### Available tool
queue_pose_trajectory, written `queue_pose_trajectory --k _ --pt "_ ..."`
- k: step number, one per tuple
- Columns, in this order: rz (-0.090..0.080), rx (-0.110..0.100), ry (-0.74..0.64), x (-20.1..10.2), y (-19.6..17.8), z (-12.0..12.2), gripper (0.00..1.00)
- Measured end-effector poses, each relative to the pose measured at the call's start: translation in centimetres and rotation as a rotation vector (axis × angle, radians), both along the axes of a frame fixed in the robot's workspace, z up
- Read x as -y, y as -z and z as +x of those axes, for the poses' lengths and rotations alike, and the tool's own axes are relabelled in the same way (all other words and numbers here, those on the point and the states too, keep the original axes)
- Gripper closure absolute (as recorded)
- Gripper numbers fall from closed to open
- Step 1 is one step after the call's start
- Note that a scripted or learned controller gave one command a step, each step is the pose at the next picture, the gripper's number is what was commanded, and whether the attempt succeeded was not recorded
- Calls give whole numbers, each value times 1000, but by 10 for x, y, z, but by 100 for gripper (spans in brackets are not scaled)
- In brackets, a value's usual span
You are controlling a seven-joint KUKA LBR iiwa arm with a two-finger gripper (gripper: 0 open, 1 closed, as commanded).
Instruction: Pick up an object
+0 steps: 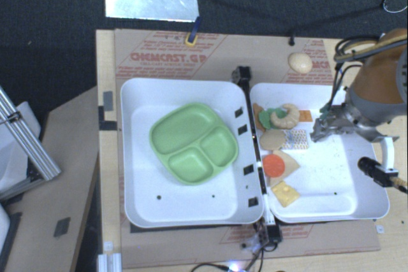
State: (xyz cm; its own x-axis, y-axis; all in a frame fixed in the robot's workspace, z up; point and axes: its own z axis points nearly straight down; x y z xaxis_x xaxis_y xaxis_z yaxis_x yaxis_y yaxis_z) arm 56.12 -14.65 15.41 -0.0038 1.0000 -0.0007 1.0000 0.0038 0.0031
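1. Camera view is showing the likely targets: a loose cluster of toy food lying at the left side of the right bin [366, 204], beside the divider. A patterned square piece [297, 139] is sitting at the cluster's right edge, with a tan round piece [273, 139] touching it on the left and a croissant shape [285, 115] just beyond, farther back.
2. Gripper [317, 132] is hovering just right of the patterned piece, near but apparently apart; nothing is showing between its tips. Whether it is released or clenched, cannot tell.
3. Risk, as judged: pieces are crowding each other, so a descent may be nudging neighbours or pinching two at once.
4. Risk: flat pieces such as the yellow wedge [285, 193] and orange disc [274, 165] may be slipping under the tips.
5. Left bin [137, 200] is holding a green tray [193, 143], well apart.
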Motion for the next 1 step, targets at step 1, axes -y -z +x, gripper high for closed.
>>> queue_pose_trajectory --k 1 --pt "0 1 -1 -4 -56 -8 100"
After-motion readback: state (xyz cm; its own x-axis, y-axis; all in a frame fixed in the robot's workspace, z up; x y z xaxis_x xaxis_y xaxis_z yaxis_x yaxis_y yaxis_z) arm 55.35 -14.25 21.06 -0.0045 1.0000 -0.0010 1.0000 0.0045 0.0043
